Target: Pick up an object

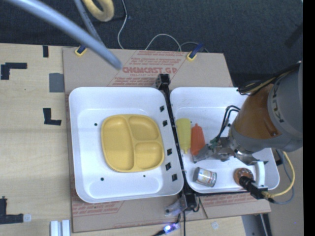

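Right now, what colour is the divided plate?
Yellow; the divided plate shows best in the camera view.

I've got one fixed camera, mounted above the bench [29,127] and looking down at a slant. Both white bins sit mid-frame: left bin [83,107] and right bin [197,95], side by side, whole outlines visible. Far edge of the bench is toward the top, dark floor [221,18] beyond it. Medium range, close enough to separate items in the bins, small detail soft. The arm [268,114] enters from the right edge and covers part of the right bin. A blurred grey bar [54,18] crosses the top left, near the lens.
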You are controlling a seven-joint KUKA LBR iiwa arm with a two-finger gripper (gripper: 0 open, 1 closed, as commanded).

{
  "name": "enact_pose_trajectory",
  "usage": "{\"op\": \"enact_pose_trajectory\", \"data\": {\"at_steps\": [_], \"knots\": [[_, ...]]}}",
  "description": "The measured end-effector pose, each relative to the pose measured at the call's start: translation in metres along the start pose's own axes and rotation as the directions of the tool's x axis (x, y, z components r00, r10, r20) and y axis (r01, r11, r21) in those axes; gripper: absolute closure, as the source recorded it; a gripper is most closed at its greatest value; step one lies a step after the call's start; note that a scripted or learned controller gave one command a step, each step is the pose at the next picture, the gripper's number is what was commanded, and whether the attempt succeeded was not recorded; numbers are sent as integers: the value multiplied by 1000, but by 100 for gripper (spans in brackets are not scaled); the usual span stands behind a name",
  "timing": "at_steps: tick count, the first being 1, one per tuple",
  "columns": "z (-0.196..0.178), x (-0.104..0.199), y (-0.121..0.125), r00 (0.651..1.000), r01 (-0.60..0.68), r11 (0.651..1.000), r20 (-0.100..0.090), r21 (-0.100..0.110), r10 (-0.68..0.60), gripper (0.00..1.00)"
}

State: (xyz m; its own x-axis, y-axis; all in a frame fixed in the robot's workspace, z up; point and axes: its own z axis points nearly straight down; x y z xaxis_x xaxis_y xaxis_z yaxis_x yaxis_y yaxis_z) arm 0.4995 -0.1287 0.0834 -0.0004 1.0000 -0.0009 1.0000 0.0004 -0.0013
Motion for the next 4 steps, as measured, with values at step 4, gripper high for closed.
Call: {"op": "enact_pose_trajectory", "data": {"at_steps": [4], "knots": [[-144, 3, 13, 1000, 1, 1000, 0, -3, -1, 100]]}}
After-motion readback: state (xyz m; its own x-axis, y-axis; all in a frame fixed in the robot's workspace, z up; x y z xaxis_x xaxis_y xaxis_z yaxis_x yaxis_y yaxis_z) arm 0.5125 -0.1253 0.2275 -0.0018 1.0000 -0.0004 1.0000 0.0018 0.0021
